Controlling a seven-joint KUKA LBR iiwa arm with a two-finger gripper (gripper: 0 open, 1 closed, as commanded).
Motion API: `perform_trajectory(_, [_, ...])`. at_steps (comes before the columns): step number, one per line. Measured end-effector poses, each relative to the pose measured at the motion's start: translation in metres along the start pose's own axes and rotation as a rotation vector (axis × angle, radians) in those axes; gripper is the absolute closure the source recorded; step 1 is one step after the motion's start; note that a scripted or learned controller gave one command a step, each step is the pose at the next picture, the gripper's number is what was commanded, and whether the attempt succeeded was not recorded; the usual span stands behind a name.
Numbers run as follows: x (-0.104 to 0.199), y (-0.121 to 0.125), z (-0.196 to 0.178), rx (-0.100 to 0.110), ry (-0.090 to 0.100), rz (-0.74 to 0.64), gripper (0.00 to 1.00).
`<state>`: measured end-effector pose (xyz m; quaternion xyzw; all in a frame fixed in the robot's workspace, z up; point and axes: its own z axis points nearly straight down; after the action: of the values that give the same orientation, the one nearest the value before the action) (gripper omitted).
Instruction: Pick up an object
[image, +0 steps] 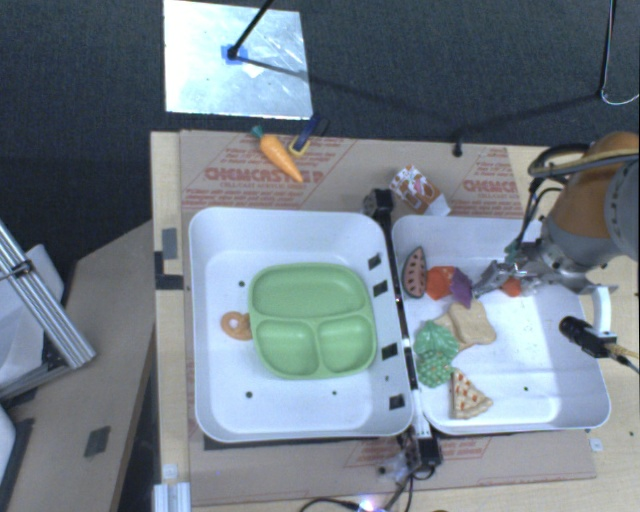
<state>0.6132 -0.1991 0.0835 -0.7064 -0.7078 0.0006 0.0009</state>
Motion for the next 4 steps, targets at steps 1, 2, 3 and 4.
perform_trajectory(1, [-0.001,0.002,-0.014,-0.008,-0.002,-0.001,1.00])
perform_trajectory(2, [-0.003,0.002,-0.059,-0.009,-0.002,-0.001,1.00])
perform_trajectory(3, [-0.006,0.002,-0.124,-0.010,-0.003,-0.002,1.00])
perform_trajectory(4, [-0.006,0.003,-0.142,-0.007,-0.002,-0.002,1.00])
